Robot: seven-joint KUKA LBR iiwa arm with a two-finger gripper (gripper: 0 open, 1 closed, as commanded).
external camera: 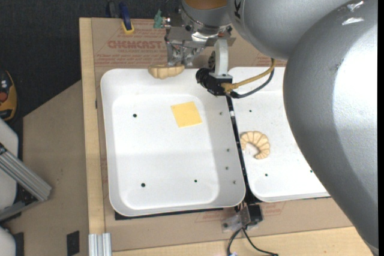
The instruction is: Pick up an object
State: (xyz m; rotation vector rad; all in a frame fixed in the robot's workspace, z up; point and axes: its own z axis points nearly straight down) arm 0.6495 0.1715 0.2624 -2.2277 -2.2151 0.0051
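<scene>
**Gripper poised at the far rim of the left bin, beside a tan pastry-shaped piece**

The gripper point(180, 56) is hanging below the orange band of the arm point(312, 39), its metal fingers pointing down at the far edge of the left bin point(120, 189). The fingertips are sitting right at a tan, elongated, lumpy object point(166, 71) that is lying on the bin's rim. Whether the fingers are spread or pressed together cannot be told from this angle, nor whether the tan piece is lying between them or merely just beside them.

Inside the left bin, a flat yellow square point(186, 114), thin and matte like a cheese slice, is resting near the middle of the smooth white floor, slightly tilted. The bin itself is looking glossy, with rounded corners and small dark dots on its floor.

In the right bin point(282, 189), a curved, ridged croissant-shaped piece point(257, 144) is lying close to the left wall, pale tan with a segmented surface.

A black fitting with a yellowish cable point(252, 84) is hanging near the divide between the bins. Both bins are sitting on a brown cardboard sheet point(96, 129) with red printing.
</scene>
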